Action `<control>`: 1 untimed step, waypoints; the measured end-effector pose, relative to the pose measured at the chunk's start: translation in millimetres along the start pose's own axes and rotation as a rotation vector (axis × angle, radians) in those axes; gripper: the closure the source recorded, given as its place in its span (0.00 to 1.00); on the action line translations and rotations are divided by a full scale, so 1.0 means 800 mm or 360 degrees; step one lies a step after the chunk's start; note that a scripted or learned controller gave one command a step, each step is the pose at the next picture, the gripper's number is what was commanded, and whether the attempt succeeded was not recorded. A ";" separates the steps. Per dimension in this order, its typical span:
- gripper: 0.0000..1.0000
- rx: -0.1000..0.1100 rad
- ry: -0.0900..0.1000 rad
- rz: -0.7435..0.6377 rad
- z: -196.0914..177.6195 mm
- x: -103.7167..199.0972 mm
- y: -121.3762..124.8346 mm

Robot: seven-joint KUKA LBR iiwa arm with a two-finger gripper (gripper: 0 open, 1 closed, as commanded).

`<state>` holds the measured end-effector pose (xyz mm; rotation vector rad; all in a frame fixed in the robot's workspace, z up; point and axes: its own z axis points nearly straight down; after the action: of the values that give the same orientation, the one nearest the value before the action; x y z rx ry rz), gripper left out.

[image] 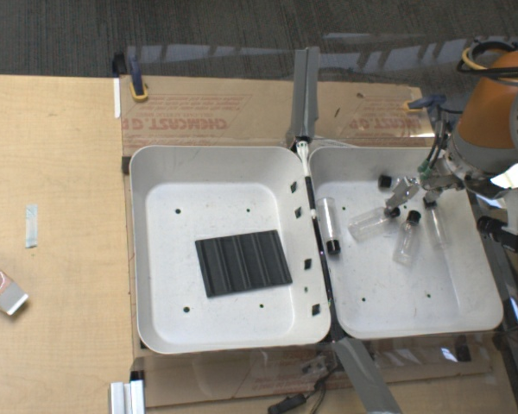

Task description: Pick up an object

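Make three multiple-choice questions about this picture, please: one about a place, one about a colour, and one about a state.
1. Where does the ridged mat lie?
A. In the left bin
B. In the right bin
C. On the wooden bench outside the bins

2. What colour is the ridged mat?
A. White
B. Orange
C. Dark grey, nearly black

3. How does the cylinder with the dark end rest?
A. Standing upright in the middle of the left bin
B. Lying on its side near the left wall of the right bin
C. Held high above both bins

Answers:
1. A, the mat lies flat on the floor of the left bin.
2. C, it looks dark against the white floor.
3. B, it lies lengthwise by the divider in the right bin.
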<state>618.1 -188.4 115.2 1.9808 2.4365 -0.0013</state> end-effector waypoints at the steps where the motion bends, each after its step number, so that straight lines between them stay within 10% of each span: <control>1: 1.00 -0.0002 -0.0002 0.0002 -0.012 -0.001 0.000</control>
<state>618.4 -189.3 124.5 1.9814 2.4335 -0.0009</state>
